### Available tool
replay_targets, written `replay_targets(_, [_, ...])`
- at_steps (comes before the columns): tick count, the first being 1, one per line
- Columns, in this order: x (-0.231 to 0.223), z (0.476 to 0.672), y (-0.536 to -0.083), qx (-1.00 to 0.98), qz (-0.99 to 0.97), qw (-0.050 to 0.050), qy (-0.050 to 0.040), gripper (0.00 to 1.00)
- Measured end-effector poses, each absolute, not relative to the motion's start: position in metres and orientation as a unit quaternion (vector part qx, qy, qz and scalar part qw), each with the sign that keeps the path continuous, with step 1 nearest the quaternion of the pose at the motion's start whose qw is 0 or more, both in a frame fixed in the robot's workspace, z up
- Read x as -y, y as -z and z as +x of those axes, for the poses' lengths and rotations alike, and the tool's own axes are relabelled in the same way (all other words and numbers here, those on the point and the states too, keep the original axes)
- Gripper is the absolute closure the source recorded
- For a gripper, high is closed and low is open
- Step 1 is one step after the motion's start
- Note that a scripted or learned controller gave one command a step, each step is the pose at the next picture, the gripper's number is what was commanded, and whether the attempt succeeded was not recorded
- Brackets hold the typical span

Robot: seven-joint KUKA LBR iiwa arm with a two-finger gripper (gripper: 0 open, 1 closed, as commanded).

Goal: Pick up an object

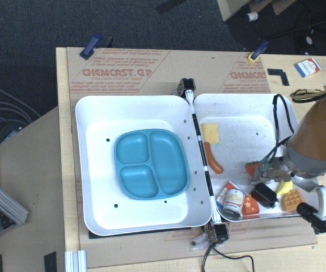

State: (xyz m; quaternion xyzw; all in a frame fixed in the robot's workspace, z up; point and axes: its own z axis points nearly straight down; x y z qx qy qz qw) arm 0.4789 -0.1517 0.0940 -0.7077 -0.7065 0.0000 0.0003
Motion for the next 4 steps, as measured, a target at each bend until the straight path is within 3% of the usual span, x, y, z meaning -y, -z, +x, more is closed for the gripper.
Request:
replay_targets(1, [0.152, 0.479, -0.094, 0.707, -0.708, 0.0, -0.0001, 0.0])
replay_targets(2, [0.105, 0.552, -0.085, 0.708, -0.706, 0.0, 0.0007, 0.0])
replay_targets(3, [0.106, 0.552, -0.094, 0.708, -0.707, -0.001, 0.0004, 1.0])
replay_targets(4, [0.106, 0.552, -0.094, 0.708, -0.707, 0.0, 0.0002, 0.0])
